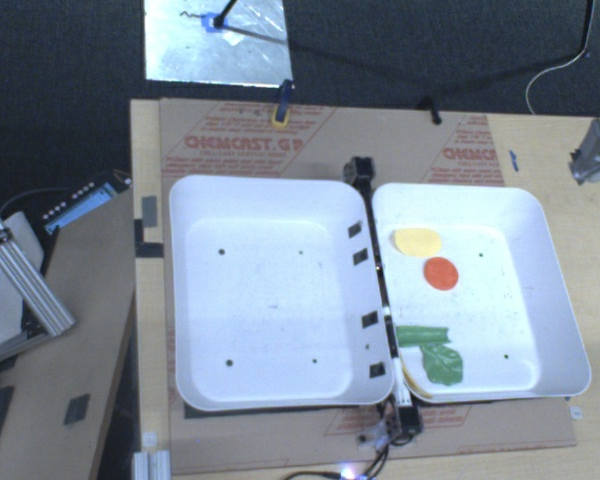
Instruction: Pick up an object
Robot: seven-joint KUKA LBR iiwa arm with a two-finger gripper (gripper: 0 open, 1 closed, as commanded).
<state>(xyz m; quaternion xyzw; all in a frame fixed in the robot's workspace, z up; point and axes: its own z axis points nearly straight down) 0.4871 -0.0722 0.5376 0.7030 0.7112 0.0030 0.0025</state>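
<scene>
step: approach, nothing picked yet | gripper [594,155] parked at 2 o'clock, off the bench | fingers: cannot tell | target: red disc [441,273] mid right bin [555,268], yellow piece [417,241] just beside at 11 | descend straight, centred

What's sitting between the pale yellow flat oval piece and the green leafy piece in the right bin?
In the camera view, a flat orange-red disc lies between the pale yellow oval piece and the green leafy piece, closer to the yellow one.
</scene>
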